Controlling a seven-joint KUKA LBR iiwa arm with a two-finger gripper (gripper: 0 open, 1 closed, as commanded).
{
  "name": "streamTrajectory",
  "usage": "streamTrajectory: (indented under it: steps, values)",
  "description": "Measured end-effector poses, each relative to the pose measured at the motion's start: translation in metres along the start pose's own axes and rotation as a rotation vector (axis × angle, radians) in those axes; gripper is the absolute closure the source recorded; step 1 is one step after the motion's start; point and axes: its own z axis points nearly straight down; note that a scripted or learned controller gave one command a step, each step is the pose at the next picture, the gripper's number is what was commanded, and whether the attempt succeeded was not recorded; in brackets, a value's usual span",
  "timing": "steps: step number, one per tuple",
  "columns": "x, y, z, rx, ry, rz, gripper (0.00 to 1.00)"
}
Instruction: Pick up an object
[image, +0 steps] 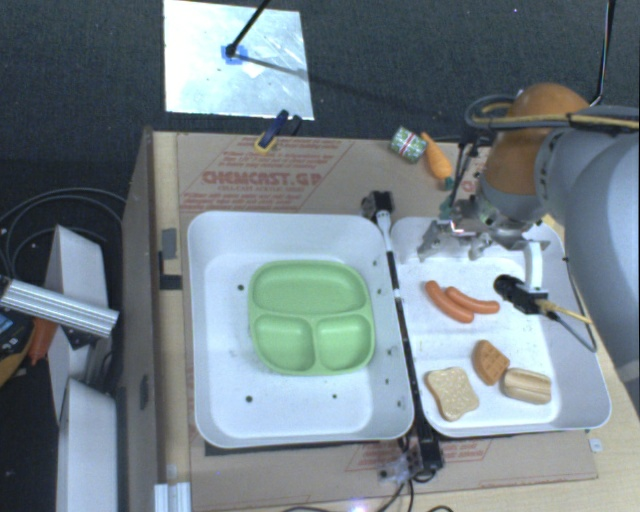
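Hovering my pincer (455, 238) over the right white bin (590, 395), grip unreadable; two orange-red plastic sausages (460, 301) lie just below it.

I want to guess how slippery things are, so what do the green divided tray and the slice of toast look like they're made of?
The green divided tray looks like moulded plastic, with a uniform colour, soft sheen and rounded compartment ridges. The slice of toast is probably a toy of plastic or foam: matte, with a pale face, tan crust edge and very tidy outline. Its exact material isn't clear.

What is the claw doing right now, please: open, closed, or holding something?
Claw: over the back of the right bin; open or closed cannot be told, and nothing is seen in it.
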Motion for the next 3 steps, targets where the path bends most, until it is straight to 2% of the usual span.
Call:
streamTrajectory:
  steps: [1, 2, 3]
  values:
    - [0.013, -0.033, 0.022, 0.004, 0.001, 0.003, 0.00]
    - [0.009, -0.059, 0.016, 0.004, 0.001, 0.003, 0.00]
    - [0.004, -0.021, 0.001, 0.001, 0.000, 0.001, 0.00]
